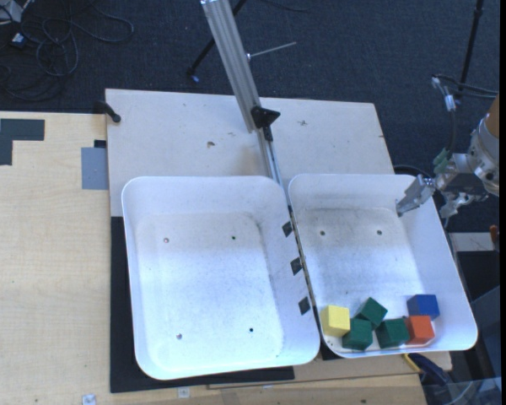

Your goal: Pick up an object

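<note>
1. The task is at its start: nothing is picked up yet. The claw point(423, 194) sits at the upper right rim of the right bin point(363, 226), reaching in from the right, and nothing is seen between its fingers.
2. Whether the claw is open or closed I cannot tell; at this size it reads as one grey wedge.
3. The things to pick lie in a tight cluster at the near right corner of the right bin: a yellow block point(336, 318), three green blocks point(373, 310), point(358, 334), point(393, 332), an orange block point(420, 329) and a blue block point(423, 305).
4. The cluster is well apart from the claw, at the opposite end of the same bin.
5. Next, I judge, the arm must travel along the bin toward the near corner, centre over one block and come down.
6. The yellow block looks the best choice: it stands at the left end of the cluster, with bare floor above it.
7. Edges matter here. The blocks lie close to the near wall and the orange one close to the right wall, so fingers could strike the rim or nudge neighbours.
8. Open room is ample elsewhere: the middle of the right bin and the whole left bin point(202, 277) offer free space.
</note>
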`<state>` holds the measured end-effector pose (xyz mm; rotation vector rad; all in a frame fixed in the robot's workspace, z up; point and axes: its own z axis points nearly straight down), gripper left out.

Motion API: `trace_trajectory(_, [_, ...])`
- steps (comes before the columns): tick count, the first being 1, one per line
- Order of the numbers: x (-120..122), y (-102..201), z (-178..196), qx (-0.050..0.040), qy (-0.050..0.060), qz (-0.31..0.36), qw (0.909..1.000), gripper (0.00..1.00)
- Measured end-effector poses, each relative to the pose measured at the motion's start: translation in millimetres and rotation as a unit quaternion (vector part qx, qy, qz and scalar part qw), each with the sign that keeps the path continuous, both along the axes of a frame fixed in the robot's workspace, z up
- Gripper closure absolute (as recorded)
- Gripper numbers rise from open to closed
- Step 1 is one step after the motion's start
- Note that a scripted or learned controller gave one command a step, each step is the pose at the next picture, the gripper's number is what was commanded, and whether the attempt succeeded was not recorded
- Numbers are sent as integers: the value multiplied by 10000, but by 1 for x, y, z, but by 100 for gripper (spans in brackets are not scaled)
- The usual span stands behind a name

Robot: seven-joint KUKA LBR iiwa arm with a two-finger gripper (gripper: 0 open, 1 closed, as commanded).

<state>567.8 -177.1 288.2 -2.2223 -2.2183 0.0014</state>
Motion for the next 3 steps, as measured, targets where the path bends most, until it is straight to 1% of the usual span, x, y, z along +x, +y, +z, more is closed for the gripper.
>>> trace_trajectory(1, [-20,57,-62,20,39,28,10000,0])
trace_trajectory(2, [-22,70,-168,6,24,3,10000,0])
trace_trajectory(3, [-21,68,-167,0,5,-19,10000,0])
